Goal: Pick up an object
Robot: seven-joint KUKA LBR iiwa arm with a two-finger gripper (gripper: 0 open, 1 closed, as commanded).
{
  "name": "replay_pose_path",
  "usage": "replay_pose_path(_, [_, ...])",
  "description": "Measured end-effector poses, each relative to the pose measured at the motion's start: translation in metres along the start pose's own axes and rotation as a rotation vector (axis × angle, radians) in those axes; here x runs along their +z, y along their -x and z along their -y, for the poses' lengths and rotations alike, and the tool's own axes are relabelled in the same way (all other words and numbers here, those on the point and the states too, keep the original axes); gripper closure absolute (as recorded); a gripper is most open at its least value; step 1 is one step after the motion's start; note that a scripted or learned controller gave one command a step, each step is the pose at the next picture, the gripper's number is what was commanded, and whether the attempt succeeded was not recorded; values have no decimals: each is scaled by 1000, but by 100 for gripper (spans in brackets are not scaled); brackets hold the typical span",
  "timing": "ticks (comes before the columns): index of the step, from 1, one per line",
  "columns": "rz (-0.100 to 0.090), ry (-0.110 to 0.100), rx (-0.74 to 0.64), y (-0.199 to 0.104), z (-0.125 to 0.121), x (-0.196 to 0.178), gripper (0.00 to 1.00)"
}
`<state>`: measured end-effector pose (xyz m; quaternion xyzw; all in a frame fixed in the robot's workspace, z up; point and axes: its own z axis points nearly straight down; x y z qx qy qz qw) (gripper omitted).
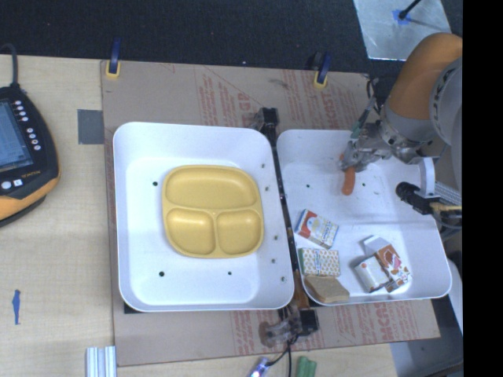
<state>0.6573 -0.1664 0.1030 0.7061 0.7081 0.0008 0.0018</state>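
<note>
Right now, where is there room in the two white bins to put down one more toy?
Left bin: bare floor rings the yellow divided plate. Right bin: bare middle strip between the small orange piece and the boxes. Crowded at its near edge: small carton, patterned packet, brown piece, red-and-white boxes.

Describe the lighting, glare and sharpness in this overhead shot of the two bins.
Camera view: even, soft light with faint shadows under the yellow divided plate; the left bin is bright, nearly washed out at its rim; the whole picture is slightly soft and grainy, so print on the small packets is unreadable; the gripper over the orange piece is blurred; the floor beyond the bench is dark.
</note>
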Motion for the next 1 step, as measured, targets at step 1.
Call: replay_pose_path(1, [-3,-4,-2,-123,9,-90,100])
